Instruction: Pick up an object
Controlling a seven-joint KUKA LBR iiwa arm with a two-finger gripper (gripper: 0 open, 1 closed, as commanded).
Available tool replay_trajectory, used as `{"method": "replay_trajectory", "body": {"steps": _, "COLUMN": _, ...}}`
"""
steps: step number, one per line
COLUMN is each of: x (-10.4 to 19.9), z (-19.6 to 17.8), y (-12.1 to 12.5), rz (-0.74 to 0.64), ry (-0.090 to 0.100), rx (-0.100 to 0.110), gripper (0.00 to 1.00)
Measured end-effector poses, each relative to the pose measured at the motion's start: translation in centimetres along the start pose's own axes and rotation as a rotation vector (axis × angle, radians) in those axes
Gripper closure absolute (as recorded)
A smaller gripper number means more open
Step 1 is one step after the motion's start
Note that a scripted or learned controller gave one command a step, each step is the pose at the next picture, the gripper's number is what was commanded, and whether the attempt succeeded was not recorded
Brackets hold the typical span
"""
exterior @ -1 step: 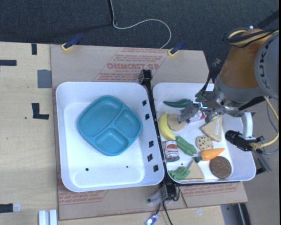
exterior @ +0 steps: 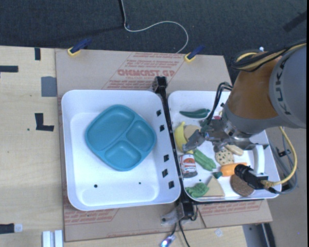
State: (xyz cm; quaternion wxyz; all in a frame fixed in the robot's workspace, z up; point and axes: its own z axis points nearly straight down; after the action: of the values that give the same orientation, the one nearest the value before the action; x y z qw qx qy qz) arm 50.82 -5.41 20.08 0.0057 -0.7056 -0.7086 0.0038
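**Claw low over the crowded right bin**

Here the gripper (exterior: 210, 131) hangs low inside the right bin (exterior: 257, 94), its two dark fingers spread apart with nothing seen between them. One finger (exterior: 193, 139) reaches toward the bin's left side and ends just beside the yellow banana-shaped toy (exterior: 180, 134). Directly beneath the claw lies a green pod-shaped toy (exterior: 205, 160), slanting toward the near edge. Up and away from the claw, near the far wall of the same bin, sits a dark green pepper-shaped toy (exterior: 194, 113). Below the claw and to its left stands a small can with a red and white label (exterior: 188, 165), close to the divider between the bins. To the claw's lower right rests a spotted cracker (exterior: 222, 155), with a pale bit just beside it and an orange carrot-shaped piece (exterior: 228, 170) nearer the front. Further out on that side lies a round brown item (exterior: 241, 186), partly covered by a black cable fitting. At the near edge, well below the claw, a green leafy toy (exterior: 197, 190) touches a tan wedge (exterior: 215, 189). Any of these could be the object to pick; all rest on the bin floor.

Well to the claw's left, the left bin (exterior: 72, 138) holds a single teal divided plate (exterior: 121, 137), lying flat with three compartments.
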Motion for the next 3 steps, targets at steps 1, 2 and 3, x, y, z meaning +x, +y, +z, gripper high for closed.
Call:
{"method": "replay_trajectory", "body": {"steps": 1, "x": -0.2, "z": -0.6, "y": 0.2, "rz": 0.0, "ry": -0.001, "rx": 0.005, "gripper": 1.0}}
{"method": "replay_trajectory", "body": {"steps": 2, "x": 5.3, "z": -0.3, "y": -1.5, "rz": -0.002, "ry": -0.002, "rx": -0.002, "gripper": 1.0}}
{"method": "replay_trajectory", "body": {"steps": 3, "x": 12.2, "z": 2.2, "y": 0.6, "rz": -0.005, "ry": -0.002, "rx": -0.003, "gripper": 1.0}}
